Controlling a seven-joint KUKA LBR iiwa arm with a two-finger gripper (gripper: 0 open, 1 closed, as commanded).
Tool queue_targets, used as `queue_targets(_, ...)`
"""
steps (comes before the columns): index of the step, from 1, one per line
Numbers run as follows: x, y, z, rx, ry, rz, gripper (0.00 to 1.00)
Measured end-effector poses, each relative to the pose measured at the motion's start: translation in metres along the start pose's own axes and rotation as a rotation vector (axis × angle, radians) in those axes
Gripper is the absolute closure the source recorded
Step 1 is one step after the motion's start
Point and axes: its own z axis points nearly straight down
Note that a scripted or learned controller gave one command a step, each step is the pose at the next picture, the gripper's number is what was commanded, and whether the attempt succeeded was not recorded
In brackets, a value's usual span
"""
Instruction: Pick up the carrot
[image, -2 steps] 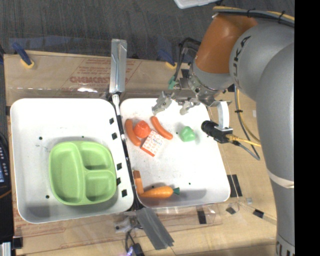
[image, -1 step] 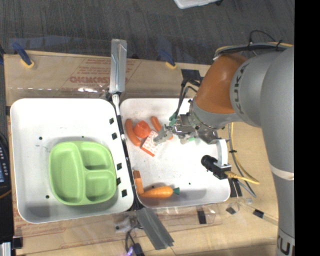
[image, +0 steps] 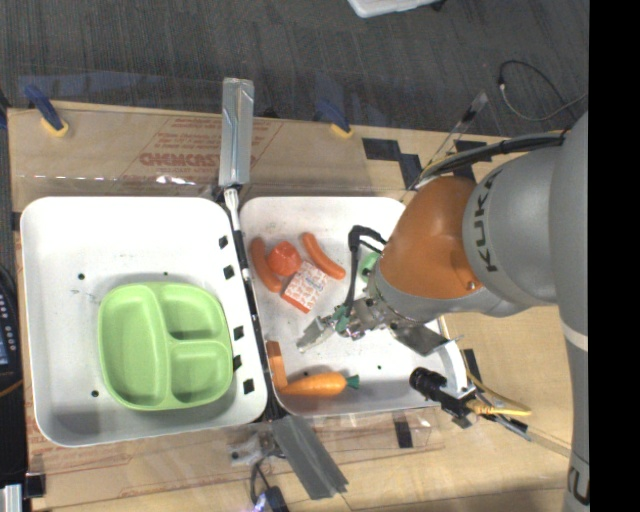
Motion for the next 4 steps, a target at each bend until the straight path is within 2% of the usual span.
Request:
queue_targets(1,-0.002,-0.016,0.052,-0.002,-0.001,-0.108,0.00)
queue_targets(2,-0.051,-0.029,0.051,-0.006,-0.003,0.392,0.00)
queue_targets(3,-0.042,-0.002,-0.019,-0.003,0.000,0.381,0.00)
queue_targets(4,0.013,-0.011,0.052,-0.003,-0.001,0.361,0.00)
